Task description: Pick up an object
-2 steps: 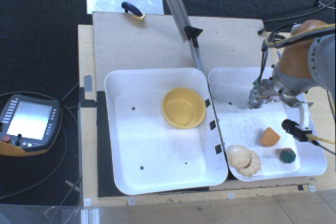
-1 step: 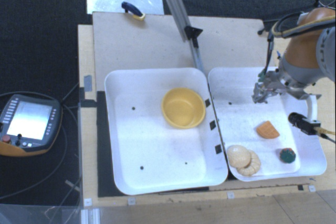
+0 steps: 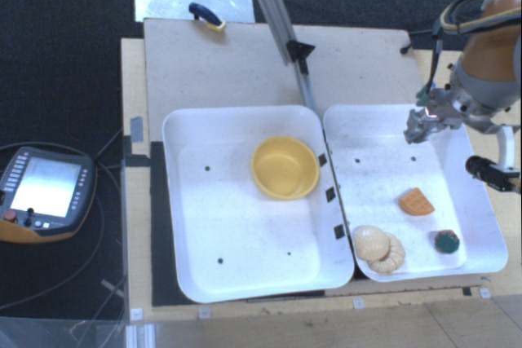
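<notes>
Pincer hung over the right bin's far end; the orange wedge lay nearest, toward the camera. Couldn't tell its spread.

Bench bearing two white bins.

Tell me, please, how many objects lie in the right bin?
3: an orange wedge mid-bin, a green ball near the front right corner, and a tan pastry at the front left corner. None seems hidden.
</notes>
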`<state>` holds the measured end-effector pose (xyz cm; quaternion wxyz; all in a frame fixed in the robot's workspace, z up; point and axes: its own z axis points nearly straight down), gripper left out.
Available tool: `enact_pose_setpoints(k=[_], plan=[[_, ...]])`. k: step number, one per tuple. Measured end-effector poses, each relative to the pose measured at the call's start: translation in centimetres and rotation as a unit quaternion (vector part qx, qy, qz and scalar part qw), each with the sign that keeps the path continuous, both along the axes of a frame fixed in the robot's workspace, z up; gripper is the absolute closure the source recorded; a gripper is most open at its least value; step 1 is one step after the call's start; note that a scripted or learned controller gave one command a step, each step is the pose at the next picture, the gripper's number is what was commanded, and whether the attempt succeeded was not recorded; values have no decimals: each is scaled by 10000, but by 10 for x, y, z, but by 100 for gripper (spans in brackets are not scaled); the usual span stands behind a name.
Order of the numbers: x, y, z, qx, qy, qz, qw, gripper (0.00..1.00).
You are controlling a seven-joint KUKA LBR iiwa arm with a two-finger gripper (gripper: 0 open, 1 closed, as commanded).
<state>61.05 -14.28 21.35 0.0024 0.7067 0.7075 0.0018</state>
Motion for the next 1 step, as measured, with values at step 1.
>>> enact_pose_setpoints(k=[1], plan=[[0, 0, -2, 3, 25, -2, 10000, 100]])
